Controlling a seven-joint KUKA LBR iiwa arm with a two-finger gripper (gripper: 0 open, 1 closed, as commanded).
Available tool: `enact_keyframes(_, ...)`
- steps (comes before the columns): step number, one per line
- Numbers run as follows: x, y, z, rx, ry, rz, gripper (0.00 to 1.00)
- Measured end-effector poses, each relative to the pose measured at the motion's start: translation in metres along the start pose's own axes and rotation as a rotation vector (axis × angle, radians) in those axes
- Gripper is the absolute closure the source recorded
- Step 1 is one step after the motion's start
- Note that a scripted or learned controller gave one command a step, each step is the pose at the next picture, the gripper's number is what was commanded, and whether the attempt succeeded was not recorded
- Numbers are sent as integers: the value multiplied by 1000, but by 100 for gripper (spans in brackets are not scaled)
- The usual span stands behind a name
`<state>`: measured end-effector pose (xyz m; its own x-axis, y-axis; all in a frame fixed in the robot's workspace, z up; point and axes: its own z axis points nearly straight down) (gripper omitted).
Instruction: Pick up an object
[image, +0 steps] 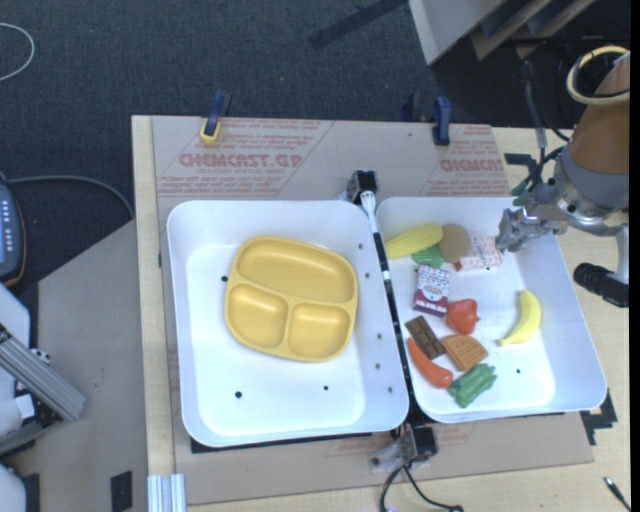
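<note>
Brown bench: paper-covered sheet with red print, blue clamps on the far edge, dark carpet floor around it.
Left bin: has a yellow divided tray.
Right bin: has the toy food, including corn, banana and a red-and-white carton.
Packet: small, white with red markings, lying flat near the far right of the right bin.
End effector: just up-right of the packet, pretty much over its edge; honestly can't tell if it's spread or pressed together.
</note>
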<state>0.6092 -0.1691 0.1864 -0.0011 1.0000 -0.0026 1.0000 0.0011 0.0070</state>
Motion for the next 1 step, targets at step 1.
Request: enact_keyframes(1,0,2,-42,-1,0,0,100)
